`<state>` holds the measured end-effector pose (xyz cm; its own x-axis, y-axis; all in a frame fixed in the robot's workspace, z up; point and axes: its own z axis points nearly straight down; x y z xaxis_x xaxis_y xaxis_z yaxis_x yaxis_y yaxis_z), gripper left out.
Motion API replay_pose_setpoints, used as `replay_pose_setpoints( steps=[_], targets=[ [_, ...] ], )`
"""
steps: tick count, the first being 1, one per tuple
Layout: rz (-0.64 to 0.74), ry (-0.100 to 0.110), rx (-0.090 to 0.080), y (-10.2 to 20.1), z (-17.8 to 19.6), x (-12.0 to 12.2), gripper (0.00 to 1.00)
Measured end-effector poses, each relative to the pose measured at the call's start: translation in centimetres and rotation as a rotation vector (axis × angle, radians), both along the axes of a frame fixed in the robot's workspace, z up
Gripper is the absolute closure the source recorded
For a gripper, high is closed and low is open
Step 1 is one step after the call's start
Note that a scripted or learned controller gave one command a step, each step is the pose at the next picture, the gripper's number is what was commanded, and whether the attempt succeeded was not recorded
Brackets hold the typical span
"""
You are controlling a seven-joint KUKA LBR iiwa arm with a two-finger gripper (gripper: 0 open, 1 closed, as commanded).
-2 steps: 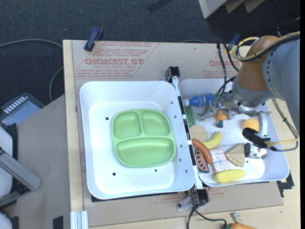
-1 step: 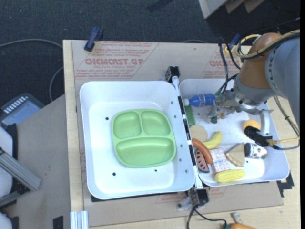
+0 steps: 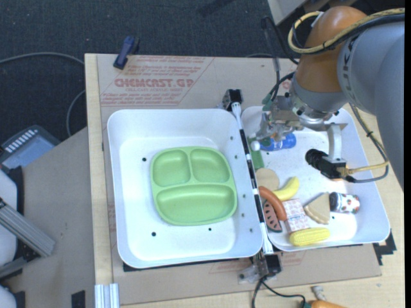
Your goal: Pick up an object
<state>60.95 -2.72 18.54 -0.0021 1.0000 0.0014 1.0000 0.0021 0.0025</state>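
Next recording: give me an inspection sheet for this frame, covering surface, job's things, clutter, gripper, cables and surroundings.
Surface: wooden bench with printed lettering, bearing left bin and right bin.
Job's things: toy foods in the right bin, including banana, corn cob, watermelon slice and a blue item.
Clutter: green divided plate in the left bin.
Gripper: gripper low over the right bin's far end, beside the blue item.
Cables: yellow cable looped on the arm.
Surroundings: dark carpet.

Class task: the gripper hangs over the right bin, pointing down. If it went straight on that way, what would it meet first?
Most likely the blue object lying right under the gripper near the right bin's far end. Depth is hard to judge from this slanted view, so it might just miss it and reach the bin floor.
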Motion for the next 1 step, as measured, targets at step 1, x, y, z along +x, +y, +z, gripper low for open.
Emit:
replay_pose_setpoints(
  steps=[1],
  targets=[
    [-0.001, 0.005, 0.0, 4.47, 4.61, -5.33, 1.0]
  ],
)
